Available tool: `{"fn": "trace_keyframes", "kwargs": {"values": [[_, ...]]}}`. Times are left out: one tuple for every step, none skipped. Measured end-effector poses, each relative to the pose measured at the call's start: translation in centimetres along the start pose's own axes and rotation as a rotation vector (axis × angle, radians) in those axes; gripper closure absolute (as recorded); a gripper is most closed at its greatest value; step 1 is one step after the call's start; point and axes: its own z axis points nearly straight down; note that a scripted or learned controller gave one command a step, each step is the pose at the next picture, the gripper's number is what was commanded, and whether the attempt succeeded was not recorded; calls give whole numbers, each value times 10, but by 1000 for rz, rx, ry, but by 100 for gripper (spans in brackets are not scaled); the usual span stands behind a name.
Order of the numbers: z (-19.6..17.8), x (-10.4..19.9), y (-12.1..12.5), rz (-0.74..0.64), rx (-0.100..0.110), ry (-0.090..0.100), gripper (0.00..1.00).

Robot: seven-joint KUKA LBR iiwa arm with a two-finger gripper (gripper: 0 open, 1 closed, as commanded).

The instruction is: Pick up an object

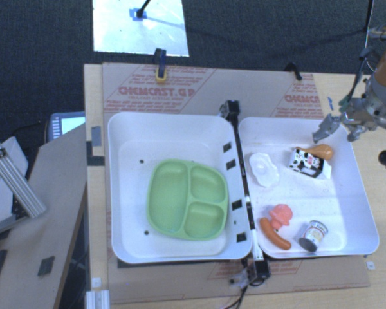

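Two white bins [174,124], gripper [340,126] above right bin's far edge

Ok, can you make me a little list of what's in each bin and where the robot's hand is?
left bin: green divided plate
right bin: white fried-egg toy, black-and-white carton, tan toy, pink toy, hot dog, small can
gripper: above the right bin's far right corner, holding nothing

Green divided plate [186,200] in left bin [125,140]; yellow clamp [161,74] on board edge.
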Motion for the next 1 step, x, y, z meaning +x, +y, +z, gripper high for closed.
{"fn": "trace_keyframes", "kwargs": {"values": [[-6,0,2,-2,-10,-2,0]]}}
